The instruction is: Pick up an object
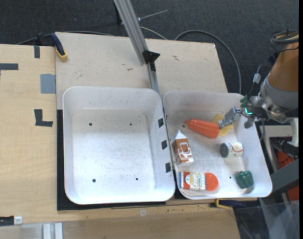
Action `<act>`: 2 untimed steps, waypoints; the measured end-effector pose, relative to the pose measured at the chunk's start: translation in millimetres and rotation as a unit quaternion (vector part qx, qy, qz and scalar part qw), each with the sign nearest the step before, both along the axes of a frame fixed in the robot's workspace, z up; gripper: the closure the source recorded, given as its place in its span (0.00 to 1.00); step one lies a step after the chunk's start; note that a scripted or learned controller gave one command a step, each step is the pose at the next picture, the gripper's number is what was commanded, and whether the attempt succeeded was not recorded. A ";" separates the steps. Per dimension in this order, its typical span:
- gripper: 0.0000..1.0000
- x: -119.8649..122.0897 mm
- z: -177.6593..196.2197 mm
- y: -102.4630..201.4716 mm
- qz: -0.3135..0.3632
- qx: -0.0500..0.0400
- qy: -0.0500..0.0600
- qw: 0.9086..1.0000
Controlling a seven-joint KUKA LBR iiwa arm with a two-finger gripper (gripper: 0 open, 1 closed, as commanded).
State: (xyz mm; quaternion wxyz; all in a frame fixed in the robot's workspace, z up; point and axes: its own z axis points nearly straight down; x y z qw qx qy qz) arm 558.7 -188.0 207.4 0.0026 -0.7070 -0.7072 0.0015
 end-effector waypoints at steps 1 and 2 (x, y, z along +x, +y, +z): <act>0.00 1.1 2.4 0.0 0.001 -0.001 -0.002 1.000; 0.00 8.9 -46.6 -1.6 0.001 -0.001 0.000 1.000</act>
